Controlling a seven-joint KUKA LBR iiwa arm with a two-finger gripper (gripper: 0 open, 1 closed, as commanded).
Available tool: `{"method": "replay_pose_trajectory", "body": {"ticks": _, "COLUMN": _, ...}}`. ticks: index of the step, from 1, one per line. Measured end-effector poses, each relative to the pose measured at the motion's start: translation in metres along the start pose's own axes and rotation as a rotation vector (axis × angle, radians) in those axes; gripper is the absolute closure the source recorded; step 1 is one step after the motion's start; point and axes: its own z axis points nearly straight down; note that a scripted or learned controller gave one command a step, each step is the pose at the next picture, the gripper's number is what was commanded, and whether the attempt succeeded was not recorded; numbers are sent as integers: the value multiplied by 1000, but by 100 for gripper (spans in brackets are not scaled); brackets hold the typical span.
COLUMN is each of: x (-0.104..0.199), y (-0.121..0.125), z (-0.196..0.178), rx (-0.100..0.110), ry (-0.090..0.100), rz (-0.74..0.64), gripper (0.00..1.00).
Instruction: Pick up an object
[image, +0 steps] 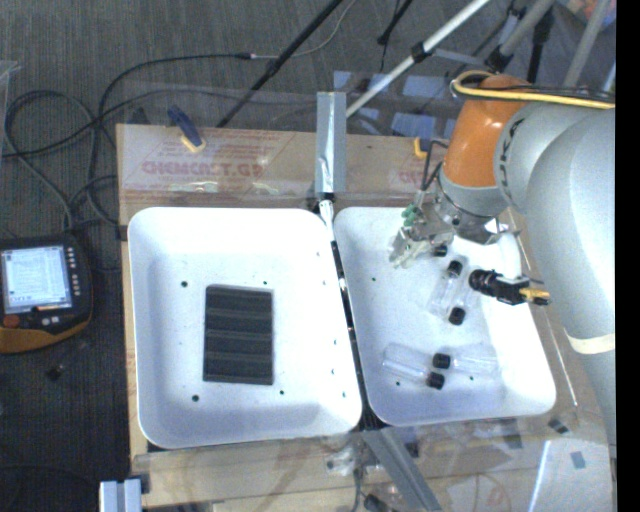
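Grey arm (575, 190) with an orange band reaches over the right bin (385, 315), and its gripper (408, 245) hangs above the bin's far part.
Clear black-capped vials lie loose on the right bin's floor. One pair of vials (447, 292) is near the gripper, toward the view's lower right of it and apart from it. The front vials (408, 363) are well apart from the gripper, by the bin's near wall. Whether the gripper is released or clenched cannot be told at this slant. Beyond the shared rim, well to the gripper's other side, the left bin (160, 330) holds a black ribbed mat (238, 334) lying flat on its floor.
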Motion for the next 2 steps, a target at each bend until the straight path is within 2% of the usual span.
{"method": "replay_pose_trajectory", "body": {"ticks": 1, "x": 0, "y": -1, "z": 0, "rx": 2, "ry": 1, "rz": 0, "gripper": 0}}
{"method": "replay_pose_trajectory", "body": {"ticks": 2, "x": -6, "y": -5, "z": 24, "rx": -41, "ry": -4, "rz": -91, "gripper": 0}}
